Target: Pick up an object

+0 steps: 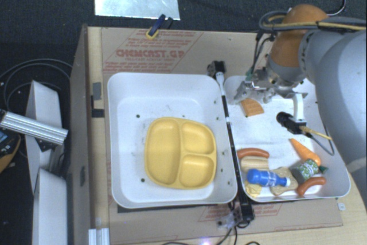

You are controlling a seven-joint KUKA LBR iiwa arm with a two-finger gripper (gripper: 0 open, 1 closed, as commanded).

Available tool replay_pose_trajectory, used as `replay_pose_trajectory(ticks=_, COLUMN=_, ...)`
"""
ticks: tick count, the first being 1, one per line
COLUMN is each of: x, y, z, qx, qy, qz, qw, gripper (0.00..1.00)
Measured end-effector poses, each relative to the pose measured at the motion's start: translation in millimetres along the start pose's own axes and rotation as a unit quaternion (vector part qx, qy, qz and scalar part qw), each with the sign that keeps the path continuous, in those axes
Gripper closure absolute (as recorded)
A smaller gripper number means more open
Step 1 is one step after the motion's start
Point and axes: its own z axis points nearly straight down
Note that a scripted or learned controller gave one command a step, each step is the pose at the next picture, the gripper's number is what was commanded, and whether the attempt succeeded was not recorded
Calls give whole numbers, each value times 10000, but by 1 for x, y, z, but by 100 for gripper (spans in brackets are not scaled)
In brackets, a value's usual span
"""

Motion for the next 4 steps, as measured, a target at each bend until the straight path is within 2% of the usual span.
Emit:
replay_pose_trajectory(ticks=1, x=0, y=1, z=-11, qx=-17, qy=-6, qz=-9, qw=10000, gripper=100)
replay_pose_trajectory(ticks=2, x=0, y=1, z=-11, qx=-15, qy=-8, qz=-11, qw=10000, gripper=0)
replay_pose_trajectory(ticks=3, x=2, y=-30, z=1, qx=9, qy=5, qz=25, qw=10000, gripper=0)
replay_pose_trajectory(ticks=4, x=-5, y=-34, z=0, qx=8, qy=6, qz=24, qw=10000, gripper=0)
